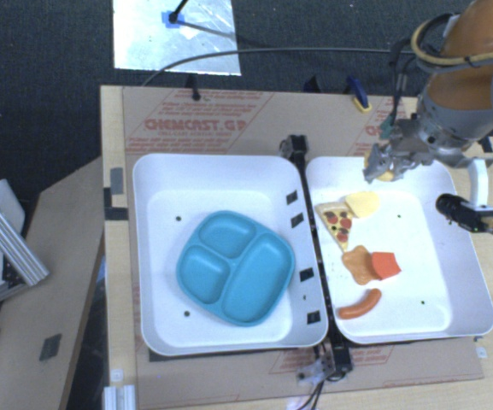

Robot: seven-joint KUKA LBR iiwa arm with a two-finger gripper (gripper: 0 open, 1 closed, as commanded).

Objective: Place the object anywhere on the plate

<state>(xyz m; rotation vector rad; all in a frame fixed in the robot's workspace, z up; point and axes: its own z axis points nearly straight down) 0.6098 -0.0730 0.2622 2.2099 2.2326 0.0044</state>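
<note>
The blue three-compartment plastic plate (235,267) sits in the left white bin (156,229) — well left of the tool (385,167), across the divider. A small yellow piece (387,175) is seen at the tool's tip, above the right bin's far edge; whether it is clamped cannot be told. The arm is reached in from the right, wrist bent down.

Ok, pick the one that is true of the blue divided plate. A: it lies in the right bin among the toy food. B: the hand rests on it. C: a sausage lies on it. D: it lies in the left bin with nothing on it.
D: the blue plate lies bare in the left bin, while the toy sausage is in the right bin and the hand is over that bin's far edge.
</note>
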